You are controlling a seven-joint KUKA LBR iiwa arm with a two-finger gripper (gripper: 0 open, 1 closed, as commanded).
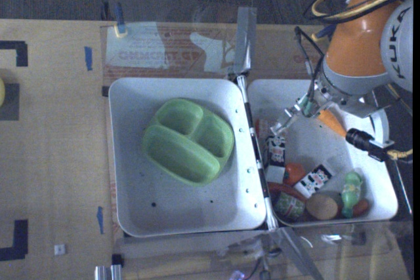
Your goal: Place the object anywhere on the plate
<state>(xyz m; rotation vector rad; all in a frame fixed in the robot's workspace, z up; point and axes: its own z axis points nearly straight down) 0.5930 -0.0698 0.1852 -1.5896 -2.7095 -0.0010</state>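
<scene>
A green divided plate lies in the left white bin, slightly left of its middle. My gripper hangs low over the left part of the right bin, just above a small black-and-white carton. No object shows between the gripper and the carton. An orange carrot-like piece lies just right of the gripper, partly under the wrist. The grey arm with its orange band covers the bin's back right corner.
Along the right bin's front lie a second black-and-white carton, a red piece, a green round item, a brown oval item and a green bottle. A metal divider separates the bins.
</scene>
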